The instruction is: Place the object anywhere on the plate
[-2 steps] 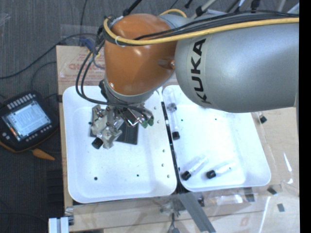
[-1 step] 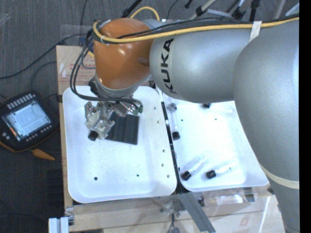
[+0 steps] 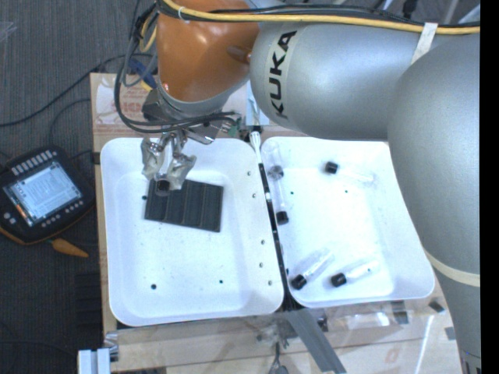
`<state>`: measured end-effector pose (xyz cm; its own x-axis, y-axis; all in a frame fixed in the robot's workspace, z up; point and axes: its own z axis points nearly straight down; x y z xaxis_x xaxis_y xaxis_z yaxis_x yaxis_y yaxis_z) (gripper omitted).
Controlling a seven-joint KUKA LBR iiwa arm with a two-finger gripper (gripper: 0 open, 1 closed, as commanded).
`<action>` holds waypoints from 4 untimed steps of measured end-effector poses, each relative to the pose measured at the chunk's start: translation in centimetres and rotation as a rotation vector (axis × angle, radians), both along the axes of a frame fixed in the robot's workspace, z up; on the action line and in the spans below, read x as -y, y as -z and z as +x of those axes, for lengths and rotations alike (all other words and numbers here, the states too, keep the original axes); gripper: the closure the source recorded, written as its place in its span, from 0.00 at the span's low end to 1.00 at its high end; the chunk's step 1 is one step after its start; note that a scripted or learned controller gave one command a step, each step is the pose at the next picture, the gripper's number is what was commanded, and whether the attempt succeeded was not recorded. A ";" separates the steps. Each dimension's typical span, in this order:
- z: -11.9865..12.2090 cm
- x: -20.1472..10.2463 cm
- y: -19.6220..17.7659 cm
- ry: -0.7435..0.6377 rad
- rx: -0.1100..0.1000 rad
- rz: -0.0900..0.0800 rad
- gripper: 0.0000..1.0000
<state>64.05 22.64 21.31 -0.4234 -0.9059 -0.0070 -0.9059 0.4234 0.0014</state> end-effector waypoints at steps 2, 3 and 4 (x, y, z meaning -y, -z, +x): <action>-8.0 0.2 -1.1 -0.182 0.000 -0.003 1.00; -14.9 -0.2 -2.4 -0.457 -0.001 -0.003 1.00; -15.7 -0.8 -2.1 -0.622 0.000 -0.004 1.00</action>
